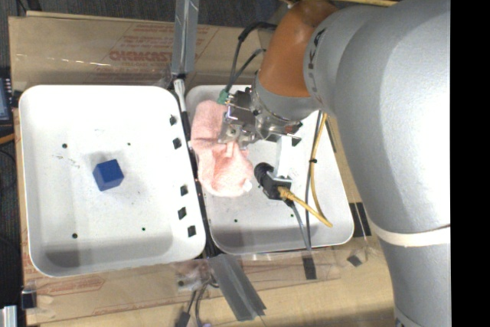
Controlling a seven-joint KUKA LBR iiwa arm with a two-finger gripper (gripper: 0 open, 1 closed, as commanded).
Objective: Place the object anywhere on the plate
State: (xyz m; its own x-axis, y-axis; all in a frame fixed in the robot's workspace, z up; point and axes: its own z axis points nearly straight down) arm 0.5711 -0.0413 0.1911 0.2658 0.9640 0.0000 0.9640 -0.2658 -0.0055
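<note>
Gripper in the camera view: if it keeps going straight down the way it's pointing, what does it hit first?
Most likely the pink cloth bunched in the right bin, directly under the gripper. Depth is unclear from this slanted view, so contact may already exist.

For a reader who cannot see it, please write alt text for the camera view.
A grey robot arm with an orange band reaches from the right over the right white bin, its gripper low over a pink cloth-like object by that bin's left wall. A small blue cube lies in the left white bin.
</note>
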